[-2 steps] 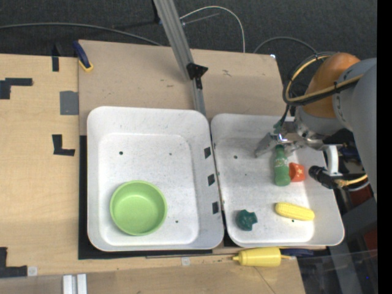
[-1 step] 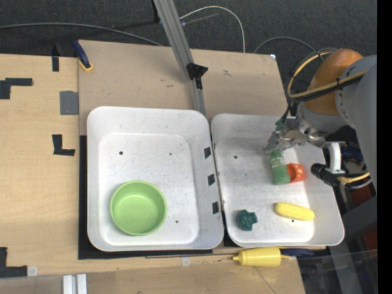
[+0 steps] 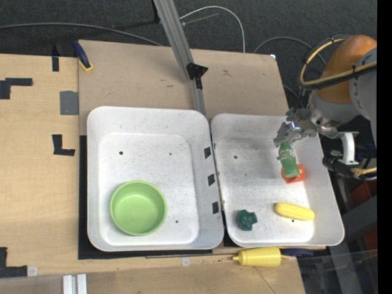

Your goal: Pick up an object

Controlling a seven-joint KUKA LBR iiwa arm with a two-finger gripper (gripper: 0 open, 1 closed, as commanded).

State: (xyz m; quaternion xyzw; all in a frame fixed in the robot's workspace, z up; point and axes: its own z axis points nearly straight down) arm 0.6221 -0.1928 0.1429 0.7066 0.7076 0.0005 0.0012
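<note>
Your claw (image 3: 286,141) hangs at the right bin's (image 3: 233,127) two o'clock; whether it grips, you cannot tell. Directly below, touching or nearly so, sits a small green-and-orange plastic toy (image 3: 289,166), likely light, rigid and slick. Pinch its narrow middle. A yellow corn-shaped toy (image 3: 294,211) lies at five o'clock.

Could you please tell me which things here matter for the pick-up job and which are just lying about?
Job: gripper; green-and-orange object directly under it; yellow object; dark green object; right bin.
Lying about: green bowl; left bin; yellow bottle.
</note>
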